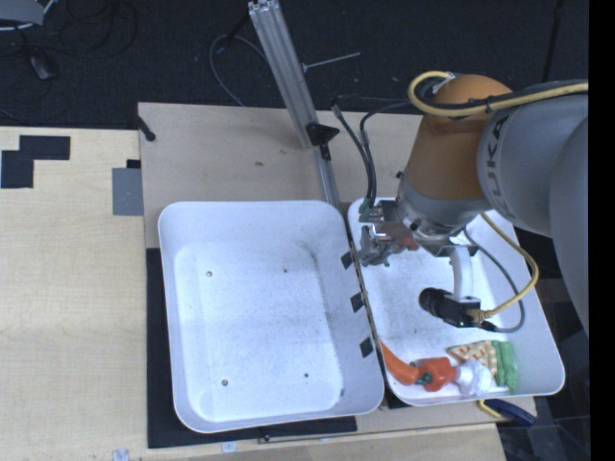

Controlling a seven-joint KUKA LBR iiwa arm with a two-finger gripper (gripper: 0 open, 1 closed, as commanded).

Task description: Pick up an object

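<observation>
Gripper [377, 243]: centre frame, at right bin [538, 373] upper-left wall; jaw state indiscernible. Risk: toys [452, 368] lie lower right, so grasp misses.

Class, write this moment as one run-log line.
arm: over right bin | gripper: near divider | objects: orange item, green item in front corner | picked: nothing seen

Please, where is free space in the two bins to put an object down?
The left bin has a bare floor from wall to wall. In the right bin, the near corner is crowded with toys, and the arm with its claw covers the far part.
</observation>
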